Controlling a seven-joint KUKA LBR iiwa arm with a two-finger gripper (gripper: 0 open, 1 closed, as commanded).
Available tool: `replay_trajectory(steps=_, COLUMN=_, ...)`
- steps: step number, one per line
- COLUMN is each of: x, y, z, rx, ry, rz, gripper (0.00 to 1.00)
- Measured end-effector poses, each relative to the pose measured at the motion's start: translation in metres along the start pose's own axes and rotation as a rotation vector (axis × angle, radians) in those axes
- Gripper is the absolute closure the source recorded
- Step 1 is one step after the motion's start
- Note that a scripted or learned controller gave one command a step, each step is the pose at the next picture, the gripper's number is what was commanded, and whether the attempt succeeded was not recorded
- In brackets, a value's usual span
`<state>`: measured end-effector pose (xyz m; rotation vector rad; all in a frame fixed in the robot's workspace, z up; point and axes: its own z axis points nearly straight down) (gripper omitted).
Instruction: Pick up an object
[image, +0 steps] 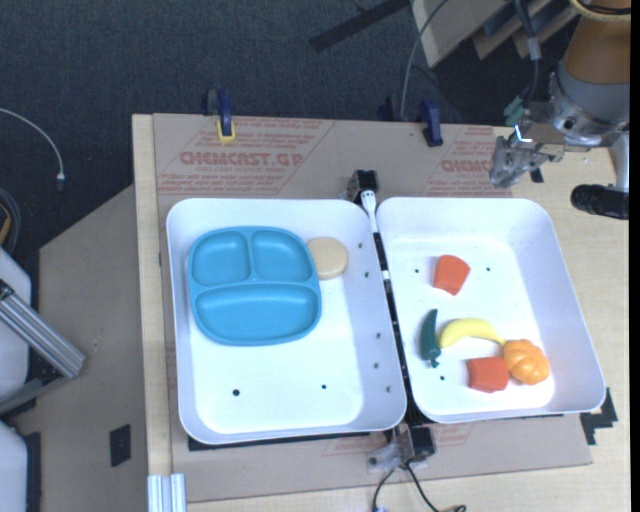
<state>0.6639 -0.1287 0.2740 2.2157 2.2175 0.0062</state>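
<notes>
Arm enters top right, mostly cut off by the frame edge; the tool (507, 165) hangs over the table (300, 160) just beyond the right bin (570, 300)'s far rim, too small and blurred to tell its state. Right bin holds an orange-red block (451, 273), banana (468, 331), dark green item (429, 338) touching the banana, red block (487, 374) and orange fruit (526, 361) pressed together. Left bin (280, 400) has a blue divided plate (255, 285) w/ a beige disc (327, 257) partly tucked behind its edge.
</notes>
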Motion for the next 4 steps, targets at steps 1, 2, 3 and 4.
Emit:
replay_trajectory(steps=1, x=0.043, y=-0.029, z=-0.001, rx=0.01, ry=0.004, rz=-0.003, gripper=1.0)
replay_trajectory(steps=2, x=0.084, y=-0.059, z=0.02, rx=0.013, ry=0.004, rz=-0.003, gripper=1.0)
replay_trajectory(steps=3, x=0.14, y=-0.089, z=0.028, rx=0.012, ry=0.004, rz=-0.005, gripper=1.0)
replay_trajectory(steps=4, x=0.195, y=-0.121, z=0.039, rx=0.012, ry=0.004, rz=-0.005, gripper=1.0)
